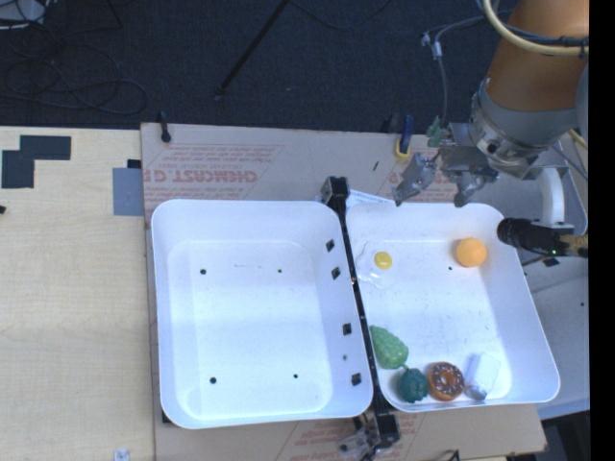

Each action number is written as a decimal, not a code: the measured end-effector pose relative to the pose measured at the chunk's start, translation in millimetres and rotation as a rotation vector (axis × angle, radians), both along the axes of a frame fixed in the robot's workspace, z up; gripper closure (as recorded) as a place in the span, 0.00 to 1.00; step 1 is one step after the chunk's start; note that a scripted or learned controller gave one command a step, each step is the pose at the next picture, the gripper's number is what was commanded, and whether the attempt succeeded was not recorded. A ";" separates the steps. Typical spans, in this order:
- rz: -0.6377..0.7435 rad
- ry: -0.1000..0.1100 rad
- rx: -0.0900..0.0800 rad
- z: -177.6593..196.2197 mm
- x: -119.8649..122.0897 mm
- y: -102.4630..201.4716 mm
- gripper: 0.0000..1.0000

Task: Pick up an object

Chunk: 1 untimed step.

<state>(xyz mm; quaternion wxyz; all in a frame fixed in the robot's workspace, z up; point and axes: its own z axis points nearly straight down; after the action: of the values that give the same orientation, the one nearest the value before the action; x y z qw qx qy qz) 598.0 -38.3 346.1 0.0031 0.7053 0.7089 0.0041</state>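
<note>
My gripper (437,191) hangs above the far rim of the right bin (524,296), open, with nothing between its fingers. In the right bin lie an orange ball (471,252) near the far right, a small yellow piece (382,260) near the divider, a light green lump (389,347), a dark teal lump (413,385), a brown sprinkled donut (445,380) and a white object (485,373) along the near edge. The orange ball sits just below and right of the gripper.
The left bin (168,305) stands beside the right one, joined by a black divider strip (348,286). Both rest on a cardboard sheet (240,166) on the wooden bench.
</note>
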 end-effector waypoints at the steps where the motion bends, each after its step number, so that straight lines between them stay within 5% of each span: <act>1: -0.005 0.028 0.000 -131.5 -48.4 10.4 0.00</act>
<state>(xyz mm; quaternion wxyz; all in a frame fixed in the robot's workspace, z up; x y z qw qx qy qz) 549.6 -27.9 214.6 -0.0070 0.7072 0.7069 -0.0059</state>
